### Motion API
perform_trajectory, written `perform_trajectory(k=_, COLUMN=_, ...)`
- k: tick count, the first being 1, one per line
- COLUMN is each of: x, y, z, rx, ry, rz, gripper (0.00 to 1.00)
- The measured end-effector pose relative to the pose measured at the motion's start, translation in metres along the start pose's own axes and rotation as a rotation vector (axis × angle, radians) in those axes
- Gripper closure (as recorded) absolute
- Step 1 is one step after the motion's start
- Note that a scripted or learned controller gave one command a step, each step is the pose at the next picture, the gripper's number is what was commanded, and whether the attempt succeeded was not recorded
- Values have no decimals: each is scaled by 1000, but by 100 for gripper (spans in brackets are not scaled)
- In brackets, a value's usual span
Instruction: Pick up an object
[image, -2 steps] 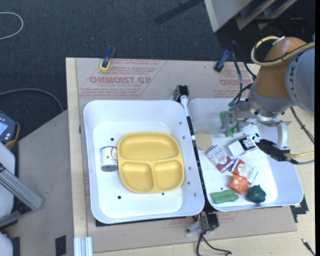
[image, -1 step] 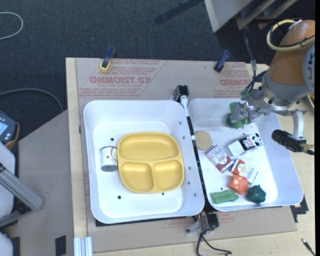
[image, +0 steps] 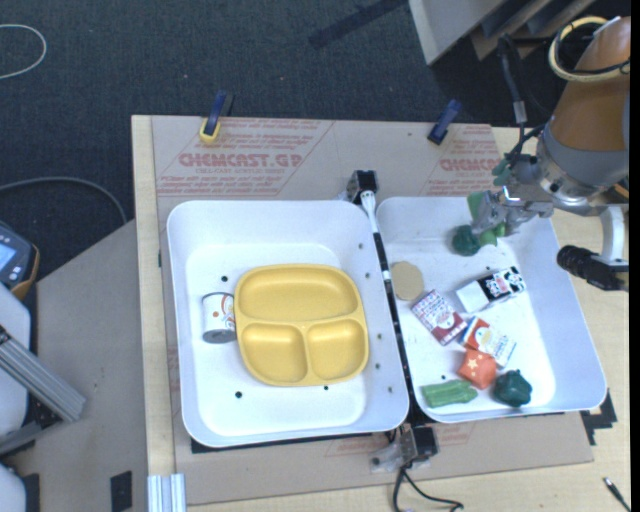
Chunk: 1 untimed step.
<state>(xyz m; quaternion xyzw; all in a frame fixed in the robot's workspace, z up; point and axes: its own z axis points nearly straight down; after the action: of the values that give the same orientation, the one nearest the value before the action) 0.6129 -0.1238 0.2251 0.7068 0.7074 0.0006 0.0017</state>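
1. Nearest the camera, the right bin (image: 575, 330) held a loose cluster of small things along its front: a green flat piece (image: 447, 393), a dark green lump (image: 513, 388) and an orange piece (image: 478, 369), close together.
2. Just behind them lay a red-and-white packet (image: 436, 314), a white block (image: 472, 296) and a black-and-white item (image: 503, 284), with a tan disc (image: 406, 279) near the divider.
3. In the left bin (image: 190, 300) a yellow divided tray (image: 300, 323) sat in the middle, a small can (image: 217, 318) lying just beside its left edge.
4. Farthest back, the gripper (image: 490, 222) hung low over the right bin's rear, right at a green round object (image: 467, 240). How far the fingers were parted, and whether they had the object, I could not tell.
5. The step looked like the reach or closing stage on that green object. The next move would call for a firm close and a straight lift, clear of the bin wall.
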Motion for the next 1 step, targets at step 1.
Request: perform_trajectory(k=1, x=5, y=-51, z=0, rx=12, ry=3, rz=3, gripper=100)
